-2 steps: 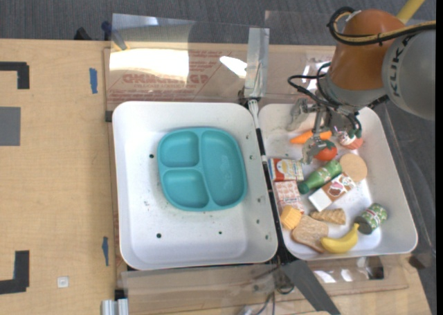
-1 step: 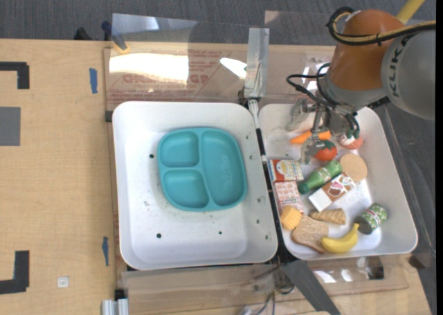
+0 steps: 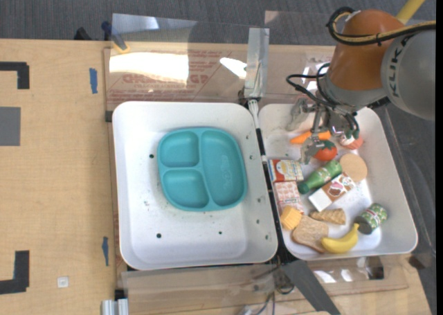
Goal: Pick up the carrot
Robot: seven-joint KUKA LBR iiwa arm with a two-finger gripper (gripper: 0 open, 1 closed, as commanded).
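Observation:
The carrot (image 3: 300, 138) is a small orange piece lying in the back left part of the right bin (image 3: 398, 227). My gripper (image 3: 315, 135) hangs down from the orange-banded wrist, low over the bin. It is right beside the carrot's right end, apparently touching or overlapping it. The gripper's body and cables hide the carrot's right end. I see nothing lifted off the bin floor.
Just in front of the gripper lies a red tomato (image 3: 325, 154). Further forward are a green bottle (image 3: 320, 177), a red box (image 3: 285, 169), cheese (image 3: 291, 218), bread (image 3: 311, 236), a banana (image 3: 341, 241) and a dark can (image 3: 372, 218). The left bin (image 3: 131, 189) holds a teal divided plate (image 3: 202, 168).

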